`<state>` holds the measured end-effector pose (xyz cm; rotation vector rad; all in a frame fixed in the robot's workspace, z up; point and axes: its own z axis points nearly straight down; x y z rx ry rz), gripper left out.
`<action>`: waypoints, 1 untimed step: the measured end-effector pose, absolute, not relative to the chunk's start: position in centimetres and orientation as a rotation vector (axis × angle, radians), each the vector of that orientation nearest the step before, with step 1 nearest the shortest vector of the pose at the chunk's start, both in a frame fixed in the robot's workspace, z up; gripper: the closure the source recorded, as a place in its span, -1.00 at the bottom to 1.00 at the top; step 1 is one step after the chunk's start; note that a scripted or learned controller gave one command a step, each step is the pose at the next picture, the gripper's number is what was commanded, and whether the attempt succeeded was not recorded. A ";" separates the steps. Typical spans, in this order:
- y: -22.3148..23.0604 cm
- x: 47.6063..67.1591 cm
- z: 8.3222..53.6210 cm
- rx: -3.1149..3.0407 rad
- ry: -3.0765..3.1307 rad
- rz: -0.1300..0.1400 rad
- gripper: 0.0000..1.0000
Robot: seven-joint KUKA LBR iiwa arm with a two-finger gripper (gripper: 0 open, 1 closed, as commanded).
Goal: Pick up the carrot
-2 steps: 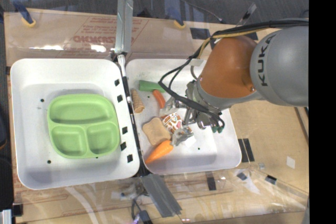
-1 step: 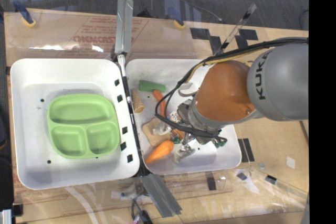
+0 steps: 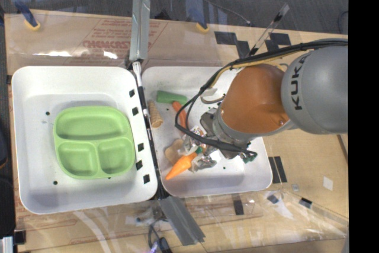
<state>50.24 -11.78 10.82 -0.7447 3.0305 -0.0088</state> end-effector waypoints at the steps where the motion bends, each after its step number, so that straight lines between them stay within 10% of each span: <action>1: -7.1 51.3 25.2 -0.748 3.037 -0.009 1.00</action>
